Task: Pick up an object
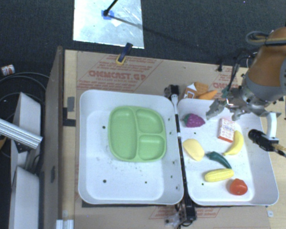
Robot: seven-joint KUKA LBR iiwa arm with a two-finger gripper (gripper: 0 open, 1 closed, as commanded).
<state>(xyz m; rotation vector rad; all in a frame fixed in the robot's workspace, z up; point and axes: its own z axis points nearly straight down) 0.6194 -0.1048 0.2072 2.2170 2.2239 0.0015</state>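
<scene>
The right bin [259, 191] holds several toy foods: a purple piece [195, 120], a pale yellow lump [193, 149], a dark green pepper [219, 159], a corn cob [219, 175], a red tomato [238, 186], a banana [236, 144] and a small red-and-white box [226, 130]. My gripper [226, 112] hangs over the far part of this bin, just above the box and to the right of the purple piece. It is open, with nothing between its fingers.
A green divided plate [137, 134] lies in the left bin [93, 181]. An orange toy [206, 94] sits on the cardboard behind the right bin. The ridge [178, 147] where the two bins meet runs down the middle.
</scene>
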